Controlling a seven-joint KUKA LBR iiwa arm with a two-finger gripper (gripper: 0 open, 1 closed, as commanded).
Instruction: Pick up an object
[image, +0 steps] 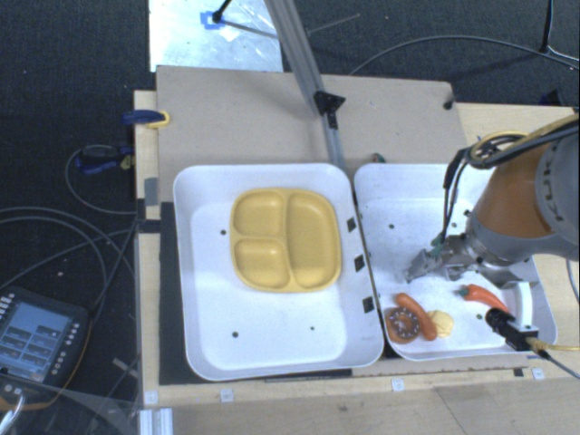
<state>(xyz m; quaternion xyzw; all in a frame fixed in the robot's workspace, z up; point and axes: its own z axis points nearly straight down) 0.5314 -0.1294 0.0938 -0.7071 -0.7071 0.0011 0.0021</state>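
My gripper hangs low over the middle of the right bin, at the end of the grey arm with its orange band. Just below and in front of it, near the bin's front edge, lie a red-orange sausage and a brown doughnut that touch each other. A small pale yellow piece sits beside them on the right. An orange, carrot-like piece lies further right, partly under the arm. Nothing shows in the gripper's grasp.
The left bin holds a yellow divided plate in its upper middle. A grey pole slants down to the gap between the bins. A black fitting sits at the right bin's front right corner. Cables lie on the floor at left.
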